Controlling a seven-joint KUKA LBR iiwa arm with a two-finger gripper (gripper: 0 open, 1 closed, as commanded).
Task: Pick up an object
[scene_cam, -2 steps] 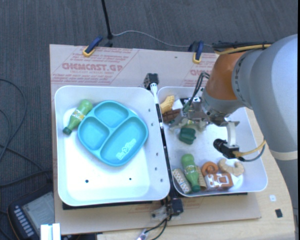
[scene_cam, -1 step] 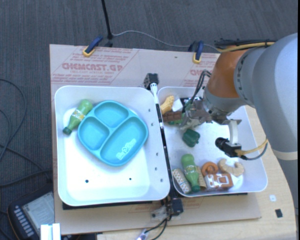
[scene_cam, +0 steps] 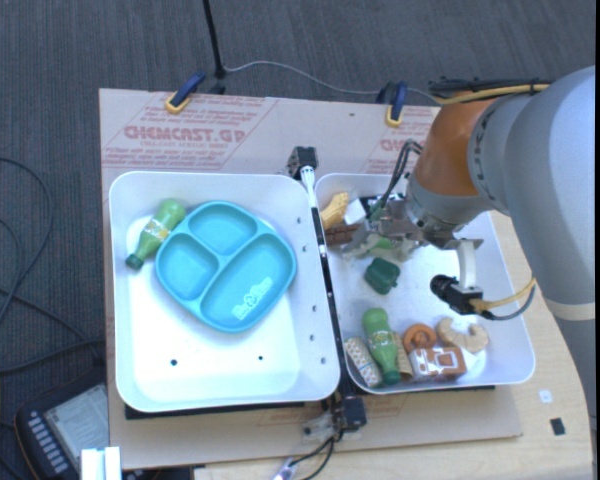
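The arm rises closest to the camera, big and grey at the right, with its orange band above the wrist. I take the blue plate as landmark and go from left to right.

Touching the left edge of the plate lies one green bottle, inside the left bin. The plate has three compartments, and all three look bare. Right of the plate, past the wall between the bins, is the right bin with the loose things. Up there, near the plate's top corner, sits a yellow piece on some brownish clutter that I cannot name. Below it, a dark green block lies alone on white floor. Lower, I count one second green bottle, one beige roll, one orange ring, one brown box and one pale ring, packed in a row.

The end effector is low over the clutter, just above the block. Whether its fingers are apart or closed I cannot tell, and I see nothing held in them.

For a good pick I judge the block is the best target: it is nearest and has free space around. The fingers should come straight down, one on each side, and close only when they are at the bin floor. The crowded row is more risky, because neighbours may get pushed.
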